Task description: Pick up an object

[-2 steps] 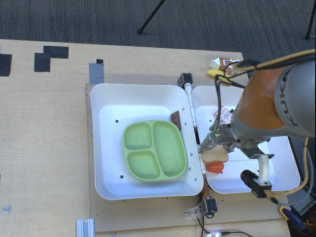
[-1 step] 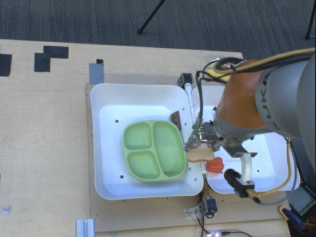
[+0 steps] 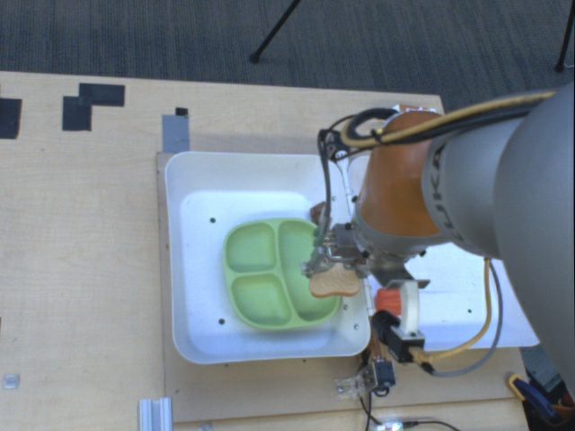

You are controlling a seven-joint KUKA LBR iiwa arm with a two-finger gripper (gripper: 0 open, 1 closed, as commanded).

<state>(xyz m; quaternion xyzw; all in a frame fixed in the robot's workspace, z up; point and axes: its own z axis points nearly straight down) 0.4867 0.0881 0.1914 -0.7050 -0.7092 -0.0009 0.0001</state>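
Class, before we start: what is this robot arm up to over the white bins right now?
The grey robot arm with the orange band reaches over the left shallow white bin, which holds a light green plastic tray with compartments. Its gripper sits at the tray's right edge, just above a tan, toast-like slice. Whether the slice is actually gripped is hard to tell.

We see a pale wooden bench (image 3: 81,259) whose far edge meets dark grey carpet (image 3: 180,16). Directly on it sit two shallow white plastic bins, side by side: the left bin (image 3: 193,241) is in plain sight, the right bin (image 3: 467,303) largely covered by the arm. Flat black tape patches (image 3: 90,104) lie near the bench's far-left edge, and a small grey metal bracket (image 3: 176,133) stands just beyond the left bin's far corner.
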